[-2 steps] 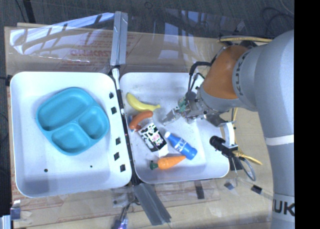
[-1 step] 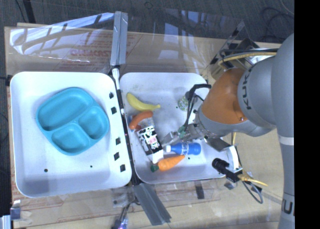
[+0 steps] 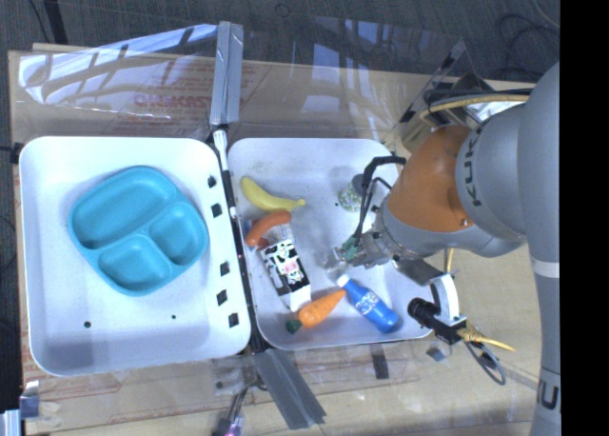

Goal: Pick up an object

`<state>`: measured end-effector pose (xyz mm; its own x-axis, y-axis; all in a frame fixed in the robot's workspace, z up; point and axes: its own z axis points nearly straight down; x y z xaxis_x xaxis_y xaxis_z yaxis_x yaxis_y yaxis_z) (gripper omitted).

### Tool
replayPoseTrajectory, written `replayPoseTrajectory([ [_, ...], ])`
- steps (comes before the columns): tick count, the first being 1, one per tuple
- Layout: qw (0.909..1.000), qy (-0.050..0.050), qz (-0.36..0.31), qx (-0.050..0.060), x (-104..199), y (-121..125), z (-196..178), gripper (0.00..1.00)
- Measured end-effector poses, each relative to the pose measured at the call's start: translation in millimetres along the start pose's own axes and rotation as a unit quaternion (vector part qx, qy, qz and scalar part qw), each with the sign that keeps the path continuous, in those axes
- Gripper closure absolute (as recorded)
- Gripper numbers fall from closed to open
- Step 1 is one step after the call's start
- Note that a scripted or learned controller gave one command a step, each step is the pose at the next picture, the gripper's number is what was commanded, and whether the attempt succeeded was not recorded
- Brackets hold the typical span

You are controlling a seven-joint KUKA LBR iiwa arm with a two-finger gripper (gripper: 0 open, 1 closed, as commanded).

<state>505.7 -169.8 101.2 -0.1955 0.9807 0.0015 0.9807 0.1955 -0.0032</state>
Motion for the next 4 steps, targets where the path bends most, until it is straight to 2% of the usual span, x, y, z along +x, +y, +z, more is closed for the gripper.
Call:
replayPoseTrajectory([
  [1, 1.0000, 0.000, 0.000, 0.000, 0, 0, 0, 0.00],
  [2, 1.0000, 0.001, -0.010, 0.000, -35, -36, -12, 0.00],
  [3, 1.0000, 0.001, 0.006, 0.000, -34, -36, 9, 0.00],
  [4, 1.0000, 0.001, 0.002, 0.000, -34, -35, -1, 1.00],
])
